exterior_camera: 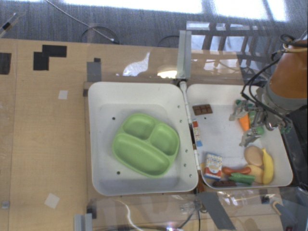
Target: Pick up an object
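Over the right white plastic bin [281, 179], near its right wall, the metal 2-finger gripper [250, 124]; fingers spread, an orange wedge-shaped piece [245, 121] between them, contact impossible to confirm. Just nearer: a tan egg-shaped object [253, 155], a yellow toy banana [267, 166], a small printed carton [213, 165]. Far left of that bin, a brown chocolate bar [202, 109]. In the left white bin [96, 177], a green 3-compartment plastic plate [146, 144], lying flat

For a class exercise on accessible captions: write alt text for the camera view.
The tool hangs over the right bin, near an orange piece, above a banana and a small carton. The left bin holds a green divided plate.
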Controlling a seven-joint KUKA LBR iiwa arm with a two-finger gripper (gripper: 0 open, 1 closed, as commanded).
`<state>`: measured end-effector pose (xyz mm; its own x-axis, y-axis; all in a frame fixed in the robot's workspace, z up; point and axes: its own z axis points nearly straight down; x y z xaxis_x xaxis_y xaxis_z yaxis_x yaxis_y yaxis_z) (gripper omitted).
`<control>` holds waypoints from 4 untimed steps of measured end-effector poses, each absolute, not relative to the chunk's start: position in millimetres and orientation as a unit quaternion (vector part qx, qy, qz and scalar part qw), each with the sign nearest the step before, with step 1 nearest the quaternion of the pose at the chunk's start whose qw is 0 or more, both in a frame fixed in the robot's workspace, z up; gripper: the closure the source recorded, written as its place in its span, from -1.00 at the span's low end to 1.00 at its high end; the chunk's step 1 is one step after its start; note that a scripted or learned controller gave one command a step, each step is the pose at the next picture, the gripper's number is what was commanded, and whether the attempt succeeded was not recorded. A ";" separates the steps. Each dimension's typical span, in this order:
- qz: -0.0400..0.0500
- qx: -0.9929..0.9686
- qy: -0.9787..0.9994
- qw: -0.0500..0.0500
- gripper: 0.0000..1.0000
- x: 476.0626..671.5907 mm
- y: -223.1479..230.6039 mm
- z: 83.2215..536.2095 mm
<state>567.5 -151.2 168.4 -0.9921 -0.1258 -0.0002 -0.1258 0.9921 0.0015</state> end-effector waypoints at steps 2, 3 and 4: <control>-0.001 -0.107 0.994 0.006 -1.00 667.5 -184.6 89.3; -0.003 -0.109 0.994 0.014 1.00 671.8 -183.2 105.2; -0.002 -0.091 0.996 0.012 1.00 674.3 -153.8 205.1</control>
